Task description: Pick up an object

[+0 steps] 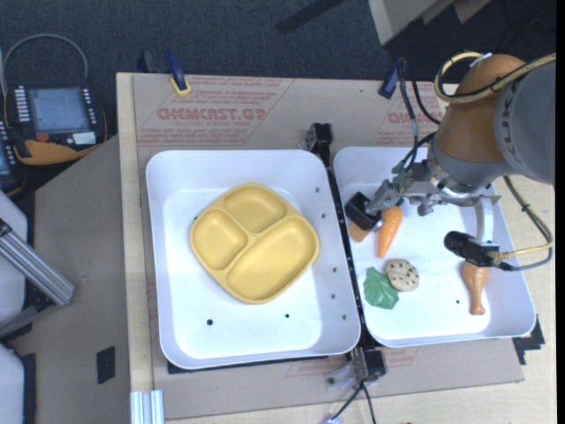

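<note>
Dark blue carpet surrounds my bench, which is topped with brown cardboard printed in faded red lettering. Two shallow white bins sit side by side on it. I see the left bin [168, 237] holding a yellow divided plate [254, 241] with three compartments, lying flat near the middle. The right bin [503, 316] holds several toy foods. An orange carrot [389, 229] lies tilted near the bin's upper left, its narrow end pointing down. Just left of it, against the bin's left wall, I see a small orange-brown piece [357, 230] partly covered by a black part of the tool. Below the carrot, a round chocolate-chip cookie [403, 274] rests touching a green leafy piece [380, 291], which lies at its lower left. Toward the right side a tan drumstick [476, 286] lies roughly upright in the picture.

My grey arm with its orange band [477, 122] reaches in from the right, over the upper part of the right bin. The gripper [381, 203] sits low just above the carrot's top end and the orange-brown piece; I cannot tell whether it is spread or pressed together, nor whether it touches either toy. A pendant with a screen [55, 113] rests on the floor at far left
</note>
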`<action>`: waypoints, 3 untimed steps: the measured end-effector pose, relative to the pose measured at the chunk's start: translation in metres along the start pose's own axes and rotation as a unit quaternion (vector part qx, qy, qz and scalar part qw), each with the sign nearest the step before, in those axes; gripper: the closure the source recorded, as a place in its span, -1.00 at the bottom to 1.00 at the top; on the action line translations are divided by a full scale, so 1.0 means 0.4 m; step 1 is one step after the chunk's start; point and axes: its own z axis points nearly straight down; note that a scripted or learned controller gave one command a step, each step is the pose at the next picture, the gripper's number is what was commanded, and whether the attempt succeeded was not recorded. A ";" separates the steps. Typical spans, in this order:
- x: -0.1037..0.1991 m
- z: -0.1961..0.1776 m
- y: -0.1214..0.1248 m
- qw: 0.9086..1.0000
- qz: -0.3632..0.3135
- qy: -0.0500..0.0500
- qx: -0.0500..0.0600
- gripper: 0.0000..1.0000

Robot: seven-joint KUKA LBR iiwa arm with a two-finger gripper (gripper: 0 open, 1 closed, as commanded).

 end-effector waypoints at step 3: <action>-0.026 -0.283 0.020 1.000 0.001 -0.001 0.003 1.00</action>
